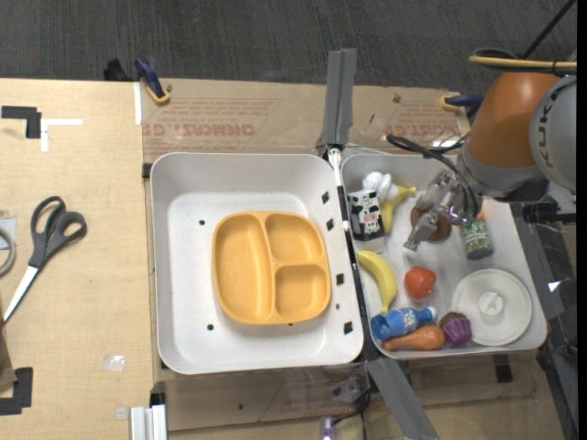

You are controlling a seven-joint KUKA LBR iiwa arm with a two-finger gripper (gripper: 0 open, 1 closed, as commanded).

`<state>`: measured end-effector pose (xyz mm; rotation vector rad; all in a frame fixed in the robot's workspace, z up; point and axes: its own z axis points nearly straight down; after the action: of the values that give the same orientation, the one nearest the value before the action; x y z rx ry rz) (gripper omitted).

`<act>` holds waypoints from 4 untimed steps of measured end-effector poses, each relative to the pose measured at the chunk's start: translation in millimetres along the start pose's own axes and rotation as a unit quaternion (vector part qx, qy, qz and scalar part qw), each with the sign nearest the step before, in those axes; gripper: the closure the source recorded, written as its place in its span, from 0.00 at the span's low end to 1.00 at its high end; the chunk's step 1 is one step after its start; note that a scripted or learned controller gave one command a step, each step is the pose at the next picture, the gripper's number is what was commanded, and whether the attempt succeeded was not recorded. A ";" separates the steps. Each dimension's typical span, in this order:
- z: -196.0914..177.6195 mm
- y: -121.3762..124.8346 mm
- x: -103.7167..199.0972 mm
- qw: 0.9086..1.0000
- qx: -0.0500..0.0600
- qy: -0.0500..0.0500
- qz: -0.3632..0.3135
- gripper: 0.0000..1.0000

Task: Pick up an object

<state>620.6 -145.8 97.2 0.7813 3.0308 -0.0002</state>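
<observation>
In the right-hand bin [525, 246], the gripper [424, 230] hangs low over a brown object [437, 224]; whether its fingers are spread or closed cannot be told, and nothing is visibly held. A tomato [419, 281], the likeliest target, lies just below the gripper, beside a banana [380, 275] and left of a white lid [492, 305]. It looks like a light, smooth, round toy, apt to roll or slip, so a grip across its widest middle seems best. A yellow plate [271, 267] sits in the left-hand bin [183, 200].
</observation>
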 end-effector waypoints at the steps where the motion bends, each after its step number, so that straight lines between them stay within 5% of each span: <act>1: 3.1 -52.7 -63.1 0.997 0.001 0.002 0.071 0.00; 2: -9.3 -50.4 -64.9 0.998 0.001 -0.002 0.068 1.00; 3: -119.1 -28.3 -20.8 0.991 0.002 0.002 0.132 1.00; 4: -2.3 -42.0 -30.4 0.996 0.001 0.002 0.094 1.00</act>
<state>626.8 -197.3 99.7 1.0632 2.9486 -0.0006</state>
